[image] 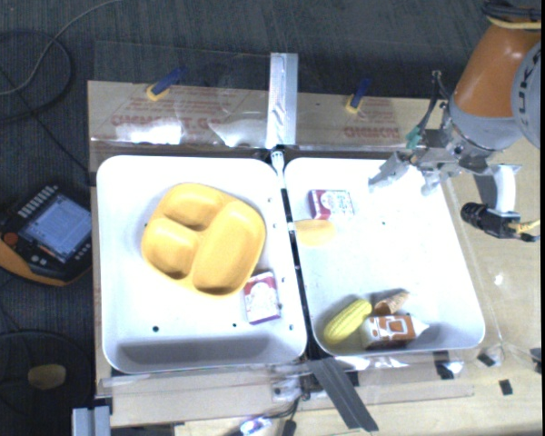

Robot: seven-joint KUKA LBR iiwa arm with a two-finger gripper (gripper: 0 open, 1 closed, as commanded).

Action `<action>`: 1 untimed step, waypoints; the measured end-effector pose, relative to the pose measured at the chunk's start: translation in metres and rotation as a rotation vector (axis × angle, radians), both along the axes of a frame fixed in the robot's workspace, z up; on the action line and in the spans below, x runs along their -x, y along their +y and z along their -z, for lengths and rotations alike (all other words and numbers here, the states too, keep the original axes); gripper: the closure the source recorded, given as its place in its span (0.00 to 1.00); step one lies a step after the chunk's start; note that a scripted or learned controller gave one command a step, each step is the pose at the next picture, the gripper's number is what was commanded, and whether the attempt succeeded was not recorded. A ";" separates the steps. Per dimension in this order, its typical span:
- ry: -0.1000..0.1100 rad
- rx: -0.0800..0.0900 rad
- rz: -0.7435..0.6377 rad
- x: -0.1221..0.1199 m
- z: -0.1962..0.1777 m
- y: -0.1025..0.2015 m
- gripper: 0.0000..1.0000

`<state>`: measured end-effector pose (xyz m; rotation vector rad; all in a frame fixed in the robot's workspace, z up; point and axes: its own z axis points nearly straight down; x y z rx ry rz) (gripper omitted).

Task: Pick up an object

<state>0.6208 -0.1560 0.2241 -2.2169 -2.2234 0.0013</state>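
Observation:
My gripper (409, 178) hangs over the far right corner of the right bin (436, 243), open, with nothing between its fingers. In that bin a red and white packet (331, 203) lies near the far left corner, with a pale orange piece (314, 232) just in front of it. At the near edge a yellow fruit-like object (347, 320) lies beside an orange carton (389, 331), and a small brown item (393, 300) rests behind them. The left bin (127, 334) holds a large yellow divided dish (203, 237) and a small red and white carton (262, 298).
A metal strip (282, 98) stands at the back between the bins. Blue and yellow clamps (166, 83) (356, 99) hold a plastic sheet behind them. A handheld pendant (45, 234) lies on the floor at the left.

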 end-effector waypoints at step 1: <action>-0.003 0.003 -0.090 -0.048 0.116 0.020 0.00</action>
